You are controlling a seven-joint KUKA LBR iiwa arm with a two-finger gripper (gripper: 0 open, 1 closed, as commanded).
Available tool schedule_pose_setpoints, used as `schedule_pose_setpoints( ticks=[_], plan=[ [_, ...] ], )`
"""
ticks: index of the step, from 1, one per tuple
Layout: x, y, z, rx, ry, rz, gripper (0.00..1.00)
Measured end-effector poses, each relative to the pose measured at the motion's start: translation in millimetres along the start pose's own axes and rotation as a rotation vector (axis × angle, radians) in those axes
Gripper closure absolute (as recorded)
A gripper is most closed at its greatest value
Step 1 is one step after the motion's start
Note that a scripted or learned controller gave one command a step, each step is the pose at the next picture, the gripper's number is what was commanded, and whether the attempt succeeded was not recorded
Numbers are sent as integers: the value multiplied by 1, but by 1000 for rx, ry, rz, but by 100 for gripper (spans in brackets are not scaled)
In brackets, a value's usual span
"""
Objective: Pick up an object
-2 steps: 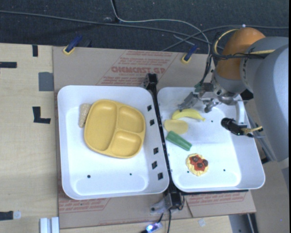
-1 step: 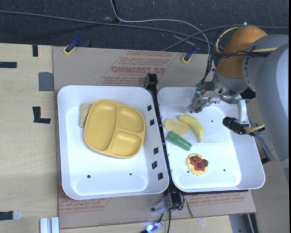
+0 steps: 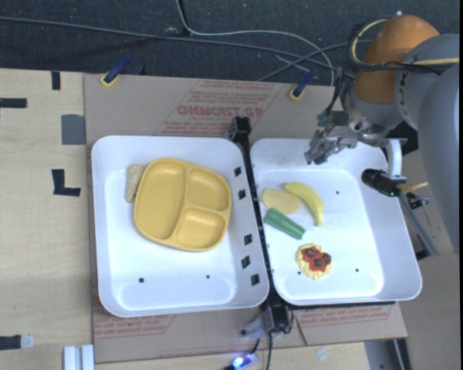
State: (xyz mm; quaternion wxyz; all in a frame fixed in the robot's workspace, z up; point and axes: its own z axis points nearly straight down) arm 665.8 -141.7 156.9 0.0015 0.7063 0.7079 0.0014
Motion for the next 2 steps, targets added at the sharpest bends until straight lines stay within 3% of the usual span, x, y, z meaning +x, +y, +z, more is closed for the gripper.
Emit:
schedule_pose_setpoints(
  ticks=[2],
  plan=[
    [3,3,-115,-1,-1,0,100]
  ],
)
